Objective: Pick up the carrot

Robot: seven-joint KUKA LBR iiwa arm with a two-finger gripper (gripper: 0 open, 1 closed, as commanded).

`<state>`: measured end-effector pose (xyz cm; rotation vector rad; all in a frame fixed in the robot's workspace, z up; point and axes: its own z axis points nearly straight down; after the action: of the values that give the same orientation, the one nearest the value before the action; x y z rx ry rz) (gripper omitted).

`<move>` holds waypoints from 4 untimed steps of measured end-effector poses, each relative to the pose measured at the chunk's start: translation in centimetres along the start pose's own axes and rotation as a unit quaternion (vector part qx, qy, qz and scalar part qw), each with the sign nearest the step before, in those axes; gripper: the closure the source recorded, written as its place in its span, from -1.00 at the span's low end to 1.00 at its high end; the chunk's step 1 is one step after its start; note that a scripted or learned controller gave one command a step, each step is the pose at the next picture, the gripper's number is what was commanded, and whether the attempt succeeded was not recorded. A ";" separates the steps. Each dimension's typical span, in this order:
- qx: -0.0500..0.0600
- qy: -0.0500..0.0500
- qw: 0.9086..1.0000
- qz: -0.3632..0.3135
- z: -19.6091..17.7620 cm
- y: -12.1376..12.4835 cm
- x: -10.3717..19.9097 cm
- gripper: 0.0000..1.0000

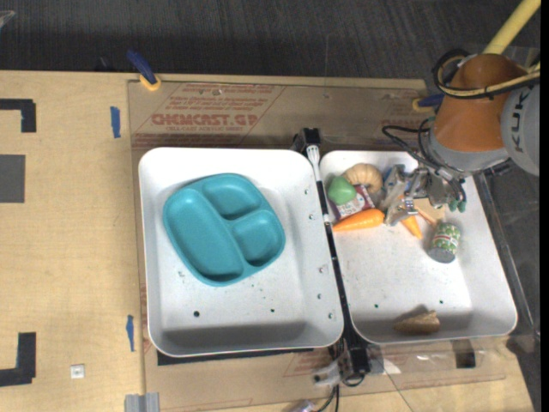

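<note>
The carrot (pixel 358 221), seen lying at the right bin's (pixel 480 316) left wall, is judged light, stiff and smooth, best gripped mid-body across its width; the jaws' state cannot be told.

Both white bins (pixel 230 329) read as smooth moulded plastic with a soft sheen, and dark specks mark the left one's floor. The teal divided plate (pixel 225 227) looks like matt plastic, evenly coloured. Underneath, the bench (pixel 69 256) is flat brown cardboard, dull and papery, with red print. The carrot (pixel 358 221) shows a smooth orange skin, slightly glossy. The arm's orange band (pixel 470 110) gleams like polished plastic. Blue tape strips (pixel 115 121) lie matt on the cardboard.
</note>
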<state>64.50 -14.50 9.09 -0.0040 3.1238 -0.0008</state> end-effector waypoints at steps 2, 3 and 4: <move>-0.001 0.004 0.999 0.042 -9.6 6.0 -2.5 -1.00; 0.000 0.000 0.991 0.137 -1.9 2.6 0.1 -1.00; 0.001 0.002 0.992 0.128 0.0 -2.3 2.0 -1.00</move>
<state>62.51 -16.83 9.02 0.3961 3.1022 0.0008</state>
